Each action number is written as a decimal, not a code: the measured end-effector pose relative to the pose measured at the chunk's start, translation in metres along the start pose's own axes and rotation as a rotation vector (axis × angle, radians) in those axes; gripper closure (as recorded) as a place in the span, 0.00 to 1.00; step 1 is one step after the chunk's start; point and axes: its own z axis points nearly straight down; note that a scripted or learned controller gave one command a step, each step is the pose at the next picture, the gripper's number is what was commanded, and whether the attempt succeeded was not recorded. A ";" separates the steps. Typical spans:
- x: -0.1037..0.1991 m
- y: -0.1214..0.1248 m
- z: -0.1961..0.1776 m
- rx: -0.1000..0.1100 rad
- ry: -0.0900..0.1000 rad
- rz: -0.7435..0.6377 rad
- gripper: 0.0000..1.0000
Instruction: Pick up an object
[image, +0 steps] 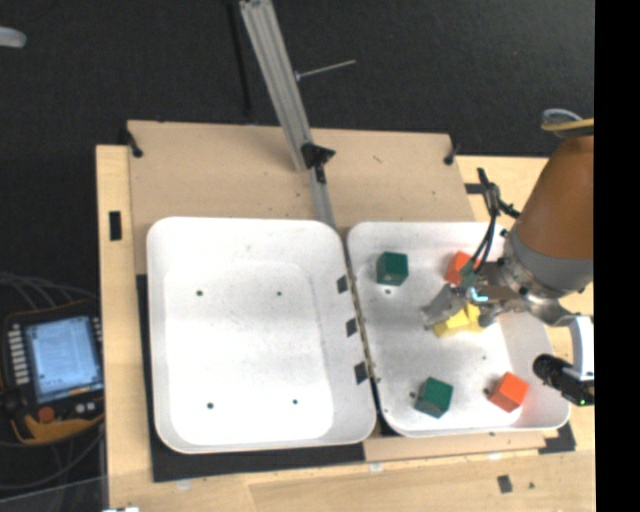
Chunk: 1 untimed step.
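Starting nearest you, the worktop (300, 480) front edge runs along the bottom, with a handheld screen unit (55, 365) off its left side. Both white bins sit side by side on it: the left bin (245, 330) and the right bin (440, 425), touching along the middle.

In the right bin, front row: a green block (434, 397) near the front left, an orange block (507, 391) near the front right, well apart from each other.

Mid bin: a yellow block (459, 320) lies just beside the gripper (452, 306), which comes in from the right on the grey arm (560, 215) and sits low over the bin. You cannot tell whether the fingers are spread or pressed together, nor whether they pinch the yellow block; wrist and cables blur that spot.

Further back: a second orange block (458, 266), partly behind the cables, and a second green block (392, 267) to its left.

Beyond the bins, a metal pole (285, 90) slants up from the worktop's back.
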 end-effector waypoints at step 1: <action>0.000 0.001 -0.002 -0.006 -0.001 0.003 0.00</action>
